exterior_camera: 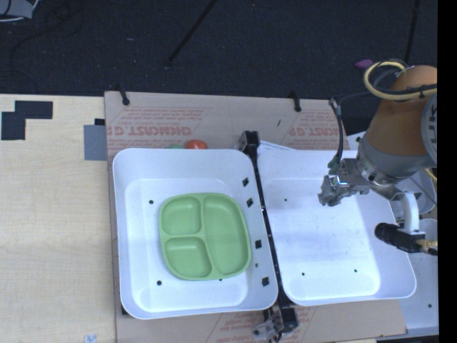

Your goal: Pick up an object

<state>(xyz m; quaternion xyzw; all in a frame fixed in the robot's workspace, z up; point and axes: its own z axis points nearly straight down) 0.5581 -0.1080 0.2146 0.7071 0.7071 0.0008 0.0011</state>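
A light green divided plate [205, 236] with three compartments lies flat in the left white bin [136, 191]. My gripper [333, 191] hangs over the right white bin [335, 263], near its upper right part, well apart from the plate. The metal fingers point down and left, and nothing is visible between them. A small red-orange object [196, 145] peeks out just behind the left bin's far rim, with a bit of green beside it.
A black divider bar [260, 220] runs between the two bins. The grey and orange arm [403, 127] fills the right side above the right bin. A black cylindrical part [396, 236] juts over the right bin's right rim. Cardboard [214, 123] lies under the bins.
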